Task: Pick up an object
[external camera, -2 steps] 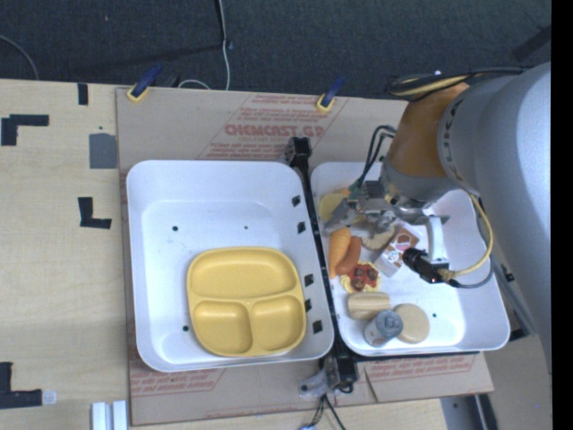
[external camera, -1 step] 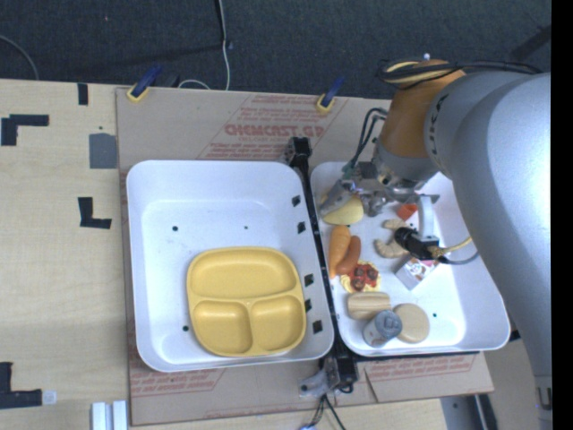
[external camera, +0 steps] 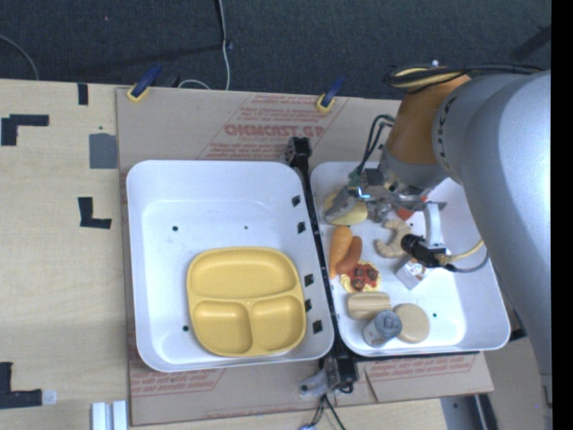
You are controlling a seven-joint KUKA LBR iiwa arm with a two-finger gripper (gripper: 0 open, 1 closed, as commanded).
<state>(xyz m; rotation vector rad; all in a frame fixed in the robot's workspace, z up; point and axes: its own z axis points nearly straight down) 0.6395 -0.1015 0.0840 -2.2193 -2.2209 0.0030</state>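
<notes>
The right bin point(external camera: 479, 285) holds several toy food pieces. An orange carrot-like piece point(external camera: 341, 247) lies by its left wall, with a red piece point(external camera: 362, 277) just below it. A pale yellow piece point(external camera: 350, 211) sits at the upper left, right beside my gripper point(external camera: 376, 198). The gripper is low in the upper part of this bin, under the orange wrist band point(external camera: 414, 133). A beige curved piece point(external camera: 391, 243) lies just below the gripper. I see nothing held by it from this angle.
The left bin point(external camera: 161, 204) holds a yellow compartment tray point(external camera: 246, 297). Near the right bin's front are a tan roll point(external camera: 367, 305), a grey piece point(external camera: 385, 328) and a tan disc point(external camera: 413, 322). A small grey block point(external camera: 410, 275) lies mid-bin. The arm covers the bin's right side.
</notes>
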